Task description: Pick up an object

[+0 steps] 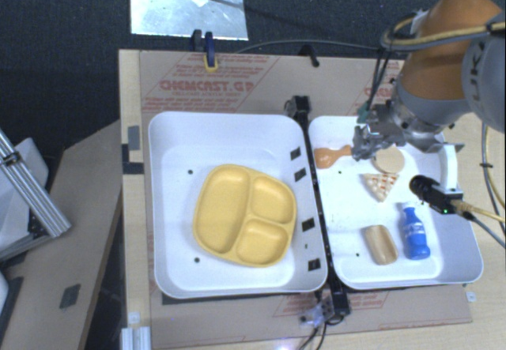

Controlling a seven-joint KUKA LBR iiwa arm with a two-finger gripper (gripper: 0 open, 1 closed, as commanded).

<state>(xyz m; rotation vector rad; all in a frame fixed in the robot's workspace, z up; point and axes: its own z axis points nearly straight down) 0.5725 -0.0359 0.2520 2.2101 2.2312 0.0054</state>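
One arm (443,56) reaching in, hand (365,141) over right bin (348,206)

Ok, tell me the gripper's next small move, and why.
Probably a short straight descent: the gripper hangs at the back of the right bin, just above the orange spoon-like piece, which lies flat on the floor with nothing touching it.

Red "CHEMCAST GP" lettering, printed upside down, on brown protective sheet (207,81) behind bins
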